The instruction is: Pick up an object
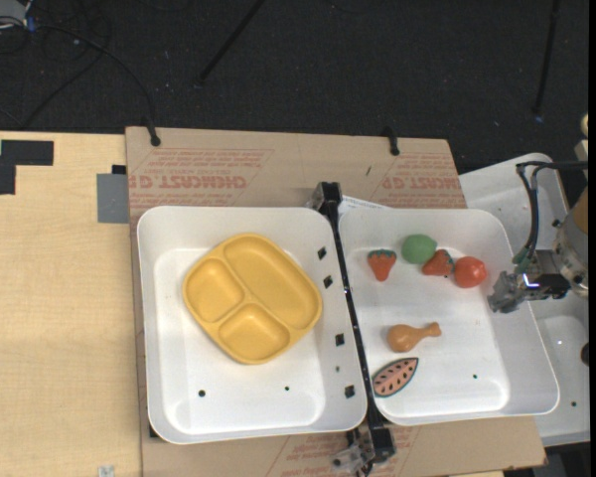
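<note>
The gripper (509,292) is hanging over the right rim of the right bin (521,386), apart from every object; whether it is open or closed I cannot tell, since it is small and dark at this angle. Inside that bin, a green ball (418,248) is sitting beside a small strawberry piece (437,262) and a red tomato (469,271); another strawberry (381,264) is lying to their left; a chicken drumstick (411,336) is resting nearer the middle; a watermelon slice (394,376) is lying below it. A yellow divided plate (252,297) is sitting in the left bin (179,405).
</note>
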You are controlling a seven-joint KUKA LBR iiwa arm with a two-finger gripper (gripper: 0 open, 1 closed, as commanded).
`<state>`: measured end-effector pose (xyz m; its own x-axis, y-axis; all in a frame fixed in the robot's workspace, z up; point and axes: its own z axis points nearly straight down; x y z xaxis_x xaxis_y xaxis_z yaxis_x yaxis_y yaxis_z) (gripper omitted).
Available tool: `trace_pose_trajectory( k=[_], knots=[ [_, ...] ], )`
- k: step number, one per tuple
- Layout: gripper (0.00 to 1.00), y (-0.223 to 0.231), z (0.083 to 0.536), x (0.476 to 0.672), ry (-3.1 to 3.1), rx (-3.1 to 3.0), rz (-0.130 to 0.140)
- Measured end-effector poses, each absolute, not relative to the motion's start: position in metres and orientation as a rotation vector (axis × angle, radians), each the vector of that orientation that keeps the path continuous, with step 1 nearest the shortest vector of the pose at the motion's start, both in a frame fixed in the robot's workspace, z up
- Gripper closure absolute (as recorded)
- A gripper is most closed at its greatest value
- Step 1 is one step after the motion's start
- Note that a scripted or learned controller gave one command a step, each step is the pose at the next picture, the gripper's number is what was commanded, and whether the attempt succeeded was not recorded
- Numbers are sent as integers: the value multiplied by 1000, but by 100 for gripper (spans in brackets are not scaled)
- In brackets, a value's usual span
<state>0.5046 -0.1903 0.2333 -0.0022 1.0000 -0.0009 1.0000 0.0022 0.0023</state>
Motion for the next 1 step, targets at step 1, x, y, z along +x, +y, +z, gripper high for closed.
trace_pose_trajectory(
  k=[1],
  knots=[
    [100,-144,231,513,2228,2219,-2]
  ],
)
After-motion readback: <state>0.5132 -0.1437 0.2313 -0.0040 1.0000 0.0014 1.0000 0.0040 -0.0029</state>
